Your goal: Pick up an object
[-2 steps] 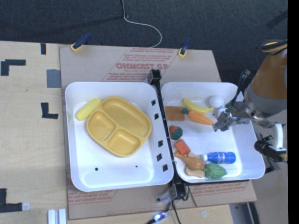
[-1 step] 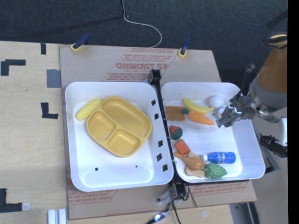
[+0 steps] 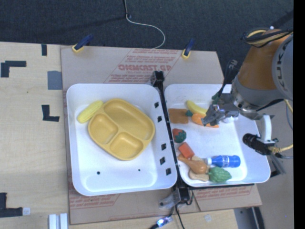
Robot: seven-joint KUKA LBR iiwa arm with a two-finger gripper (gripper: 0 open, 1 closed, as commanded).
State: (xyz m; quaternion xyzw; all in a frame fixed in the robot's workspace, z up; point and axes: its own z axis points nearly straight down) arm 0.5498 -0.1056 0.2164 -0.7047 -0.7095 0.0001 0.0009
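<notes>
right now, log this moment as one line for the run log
arm: over right bin | hand: low at orange toy, beside banana | grasp: unconfirmed | left bin: yellow tray, corn

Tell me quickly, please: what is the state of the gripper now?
Gripper: cannot be told; it is low in the right bin, at an orange toy beside the banana.

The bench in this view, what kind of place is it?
Probably a robot test bench for grasping: two white bins on cardboard, toy food such as a corn cob, and a grey-orange arm.
</notes>
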